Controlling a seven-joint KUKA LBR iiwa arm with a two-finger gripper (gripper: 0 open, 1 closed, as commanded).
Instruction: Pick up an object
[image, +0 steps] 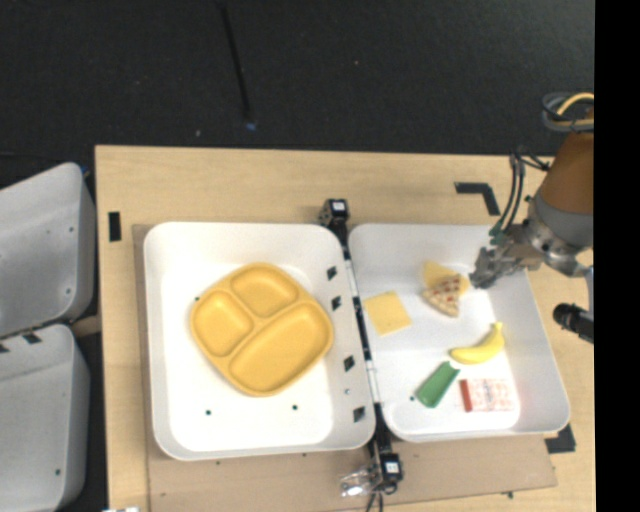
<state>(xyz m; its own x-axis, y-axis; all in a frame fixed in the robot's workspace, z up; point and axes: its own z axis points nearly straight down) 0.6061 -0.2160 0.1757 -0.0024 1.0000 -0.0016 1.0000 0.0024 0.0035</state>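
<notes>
End effector (487, 266) at right of frame, low over upper right part of right bin (400, 245); whether it is spread or pressed together, cannot tell. Pizza slice (444, 289) just left of it, close to touching. Yellow cheese square (387, 313) further left. Banana (479, 346) below pizza slice; green object (437, 385) and red-white packet (489, 394) lower still. Left bin (165, 300) holds yellow divided plate (262, 327). Both bins on table (250, 185).
</notes>
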